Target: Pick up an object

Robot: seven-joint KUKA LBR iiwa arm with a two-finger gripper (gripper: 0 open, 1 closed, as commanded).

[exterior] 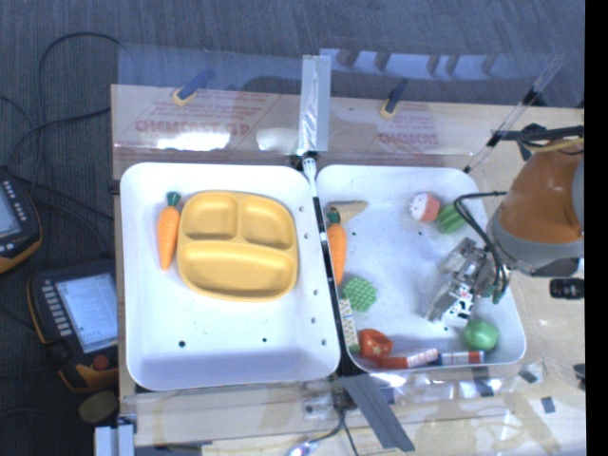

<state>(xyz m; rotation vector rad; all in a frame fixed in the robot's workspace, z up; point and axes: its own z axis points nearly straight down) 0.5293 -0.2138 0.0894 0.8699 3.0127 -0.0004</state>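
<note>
Jaws [456, 297]: lowered in the right bin [380, 218], lower right of the frame; whether they are wide or narrow cannot be told.
Nearest object: a green ball [481, 334], just below the jaws, beside the bin's right wall.
Others: a marker [446, 357] along the bottom edge, a carrot [335, 246] at the left wall.
Advice: the ball should be centred between the jaws before closing, with the wall kept clear.

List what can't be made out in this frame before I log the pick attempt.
- Gripper, camera view: too small and cluttered to tell its finger state or whether anything is held.
- Green ball: the gripper assembly sits close above it; contact cannot be judged.
- Carrot at the right bin's left wall: partly hidden by the divider rim.
- Markers: labels too small to read.
</note>
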